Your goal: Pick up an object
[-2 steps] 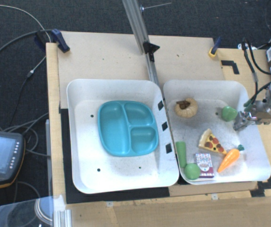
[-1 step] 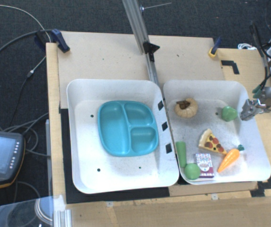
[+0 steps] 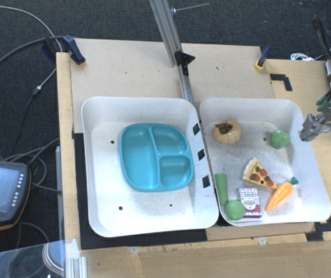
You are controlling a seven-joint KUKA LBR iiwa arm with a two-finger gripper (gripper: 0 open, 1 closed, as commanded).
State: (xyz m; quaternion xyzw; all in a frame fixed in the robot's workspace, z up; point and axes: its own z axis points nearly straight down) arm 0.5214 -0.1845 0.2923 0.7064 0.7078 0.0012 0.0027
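Fingers: my gripper [image 3: 309,127] sits at the right rim of the right bin [image 3: 319,172], seen small and grey at the frame's edge; I cannot tell whether it is open or closed, and nothing shows in its hold.

Why I am here: I judge this a waiting spot off to the side, above the rim, which leaves the bin's contents free to reach from above.

Nearest thing: the green round toy [image 3: 279,138] lies just inside the rim, near me. Round, so no long axis to line up with.

Carrot [image 3: 280,194]: long axis runs on a slant, leafy end up-right, tip down-left. A grasp across its narrow width looks best to me.

Pizza slice [image 3: 258,175]: flat wedge just left of the carrot; flat things may be hard to pinch.

Green stick [image 3: 221,185]: long axis runs up and down the view, hard against the left wall, with a green ball [image 3: 234,209] at its lower end.

Small box [image 3: 249,202]: beside the ball, near the front wall.

Brown lumpy toy [image 3: 227,132]: toward the back, well apart from the rest.

Left bin [image 3: 99,155]: carries a blue divided plate [image 3: 155,156], lying flat.

Bench [image 3: 125,68]: bears both bins side by side.
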